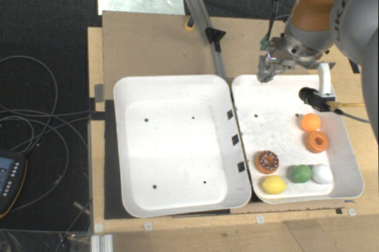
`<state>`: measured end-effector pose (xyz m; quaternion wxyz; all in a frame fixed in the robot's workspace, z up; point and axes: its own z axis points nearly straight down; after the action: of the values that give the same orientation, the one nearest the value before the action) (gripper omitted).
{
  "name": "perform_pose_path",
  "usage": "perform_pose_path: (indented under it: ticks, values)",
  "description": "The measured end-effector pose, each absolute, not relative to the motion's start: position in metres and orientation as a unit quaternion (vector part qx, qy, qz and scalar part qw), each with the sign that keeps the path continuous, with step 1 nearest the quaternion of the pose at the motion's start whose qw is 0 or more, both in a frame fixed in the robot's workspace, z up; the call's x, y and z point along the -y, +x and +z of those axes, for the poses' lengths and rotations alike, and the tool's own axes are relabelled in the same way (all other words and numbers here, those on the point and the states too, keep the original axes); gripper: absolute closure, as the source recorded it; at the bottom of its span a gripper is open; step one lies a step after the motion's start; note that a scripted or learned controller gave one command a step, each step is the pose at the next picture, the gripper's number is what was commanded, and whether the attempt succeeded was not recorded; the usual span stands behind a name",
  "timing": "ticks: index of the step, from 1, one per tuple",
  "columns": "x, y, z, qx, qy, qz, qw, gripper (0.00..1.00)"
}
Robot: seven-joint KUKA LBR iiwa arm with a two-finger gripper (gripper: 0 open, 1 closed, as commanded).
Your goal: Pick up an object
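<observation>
We see the grey metal hand (270, 71) above the right shallow white plastic bin's (346, 186) far rim; can't tell its grip state. Glossy round toys cluster near corner: chocolate-glazed ring doughnut (267, 161), yellow lemon (274, 185).

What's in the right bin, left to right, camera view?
Chocolate donut → yellow lemon → green ball → orange ball → orange ring → white ball.

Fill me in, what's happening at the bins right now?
The arm's claw hangs over the back edge of the right bin, with nothing between its fingers that I can see. The orange ball, orange ring, donut, lemon, green ball and white ball lie in that bin.
</observation>
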<state>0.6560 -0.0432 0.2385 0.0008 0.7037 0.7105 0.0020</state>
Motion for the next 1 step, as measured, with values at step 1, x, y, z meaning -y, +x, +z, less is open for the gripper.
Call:
perform_pose_path:
  ticks: [1]
  values:
    - [-0.0111, 0.6531, 0.2271, -0.711, 0.703, 0.0012, -0.001, 1.00]
